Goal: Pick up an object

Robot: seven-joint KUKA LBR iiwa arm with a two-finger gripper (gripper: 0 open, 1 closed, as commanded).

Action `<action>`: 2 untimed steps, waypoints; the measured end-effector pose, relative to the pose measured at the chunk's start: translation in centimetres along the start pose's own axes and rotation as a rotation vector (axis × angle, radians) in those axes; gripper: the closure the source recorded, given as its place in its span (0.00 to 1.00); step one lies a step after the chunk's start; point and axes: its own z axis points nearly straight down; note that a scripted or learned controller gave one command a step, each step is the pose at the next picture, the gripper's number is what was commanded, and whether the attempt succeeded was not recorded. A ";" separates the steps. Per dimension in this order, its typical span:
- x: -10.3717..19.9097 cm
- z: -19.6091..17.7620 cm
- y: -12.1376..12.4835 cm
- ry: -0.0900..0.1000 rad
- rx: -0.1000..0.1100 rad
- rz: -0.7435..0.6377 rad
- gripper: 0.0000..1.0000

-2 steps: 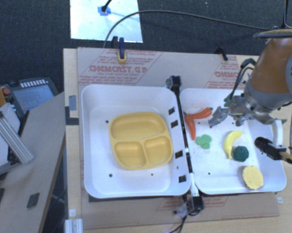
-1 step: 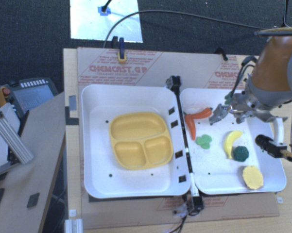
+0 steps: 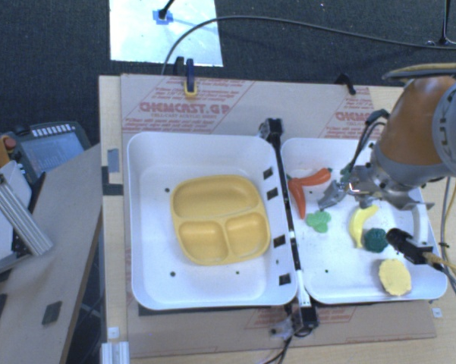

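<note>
**A:** We're looking down on the worktop point(image 3: 235, 101), two white bins side by side. The arm point(image 3: 421, 127) reaches in from the right, and the claw point(image 3: 331, 198) hangs over the upper left part of the right bin point(image 3: 341, 275).

**B:** Apart or together, can you make it out?

**A:** I can't tell from this angle, it's a grey tangle of metal. Nothing shows clamped in it.

**B:** What's lying around it?

**A:** Two bits just to its left. A curved orange piece point(image 3: 312, 177) sits up near the bin's upper left. A straight orange piece point(image 3: 297, 197) lies below it, close to the divide between the bins. The two look to meet at their left ends.

**B:** And the green blob?

**A:** A small green piece point(image 3: 317, 220) on the bin floor, just below the claw.

**B:** Right of that?

**A:** A banana point(image 3: 362, 223) around the centre of the bin, with a dark green ball point(image 3: 375, 239) touching its lower end. Down in the lower right corner a yellow disc point(image 3: 395, 277) lies flat, apart from the rest.

**B:** Over to the left bin?

**A:** The left bin point(image 3: 148, 203) carries a yellow tray point(image 3: 216, 218) about its middle. It has three compartments, one long across the top and two below.
</note>
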 end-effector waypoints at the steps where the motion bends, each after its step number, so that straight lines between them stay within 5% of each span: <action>1: -1.0 5.3 -0.3 0.000 0.001 0.001 0.00; 2: -1.0 7.0 -0.1 0.000 -0.007 0.000 0.00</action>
